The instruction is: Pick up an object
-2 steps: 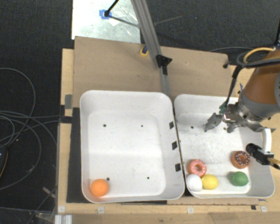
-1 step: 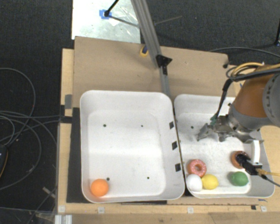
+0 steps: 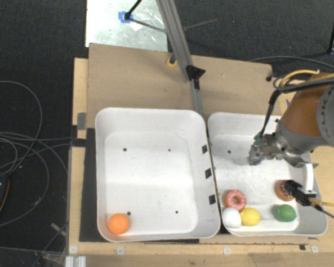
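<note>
Objects for picking sit mostly in the right bin [image 3: 224,128]: a pink doughnut [image 3: 234,199], a white ball [image 3: 231,217] and a yellow ball [image 3: 250,216] crowd together at its near edge, a green ball [image 3: 284,212] lies just beyond them toward the arm's side, and a brown doughnut [image 3: 283,190] sits behind that green ball. An orange ball [image 3: 118,223] rests alone in the near corner of the left bin [image 3: 151,119], well apart from the right bin's cluster. From where I stand the hand [image 3: 256,156] hangs over the bare middle of the right bin, farther back than the pink doughnut, and I cannot tell whether it is spread or pressed together. Nothing appears to be in it. My worry is that it could come down on bare floor, or clip the tight cluster and knock the round balls rolling instead of catching one.
</note>
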